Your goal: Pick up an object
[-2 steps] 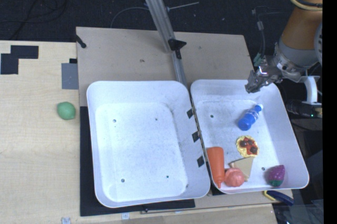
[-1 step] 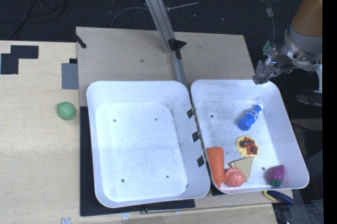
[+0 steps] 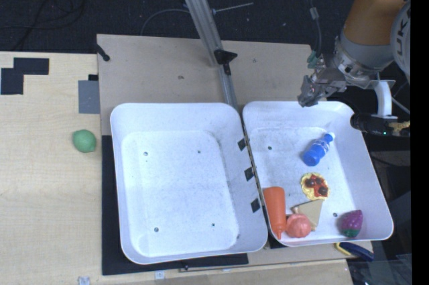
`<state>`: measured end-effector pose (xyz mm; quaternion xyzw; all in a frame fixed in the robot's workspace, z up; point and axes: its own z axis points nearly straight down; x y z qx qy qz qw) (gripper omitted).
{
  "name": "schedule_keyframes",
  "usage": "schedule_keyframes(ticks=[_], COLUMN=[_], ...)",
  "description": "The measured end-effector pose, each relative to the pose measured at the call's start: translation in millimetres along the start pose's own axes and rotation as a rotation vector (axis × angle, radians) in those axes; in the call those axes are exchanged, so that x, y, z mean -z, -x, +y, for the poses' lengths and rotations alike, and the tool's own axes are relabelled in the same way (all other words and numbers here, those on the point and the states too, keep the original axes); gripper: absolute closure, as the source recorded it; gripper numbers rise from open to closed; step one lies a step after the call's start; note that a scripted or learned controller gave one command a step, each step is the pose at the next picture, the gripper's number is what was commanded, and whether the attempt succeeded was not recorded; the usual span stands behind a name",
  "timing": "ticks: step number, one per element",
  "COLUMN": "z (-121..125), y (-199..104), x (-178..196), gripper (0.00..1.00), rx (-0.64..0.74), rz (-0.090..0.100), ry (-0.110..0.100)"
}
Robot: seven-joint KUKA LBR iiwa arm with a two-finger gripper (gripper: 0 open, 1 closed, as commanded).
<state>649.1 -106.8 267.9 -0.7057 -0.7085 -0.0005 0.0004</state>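
The right bin (image 3: 281,117) holds a blue bottle (image 3: 317,149), a pizza slice toy (image 3: 314,187), an orange carrot (image 3: 275,211), a pink round fruit (image 3: 299,226) and a purple fruit (image 3: 350,222). My gripper (image 3: 310,96) hangs over the far rim of the right bin, up and a little left of the blue bottle. Nothing shows between its fingers. The arm comes in from the upper right with its orange band above the wrist.
The left bin (image 3: 134,117) stands beside the right one. A green ball (image 3: 84,141) lies on the bench left of the bins. A slanted metal rail (image 3: 206,22) rises behind the bins' divide.
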Motion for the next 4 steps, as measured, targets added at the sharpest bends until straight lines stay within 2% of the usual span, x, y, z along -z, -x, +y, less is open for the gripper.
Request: schedule_keyframes(ticks=[2,3,4], z=[-21.0,-16.0,-20.9], y=[-102.8,-152.1,-196.0], x=[-3.0,-20.6,-20.2], gripper=[1.0,1.0,1.0], rx=[-0.001,-0.001,-0.001], rz=[0.0,-0.001,0.0], ry=[-0.001,-0.002,-0.001])
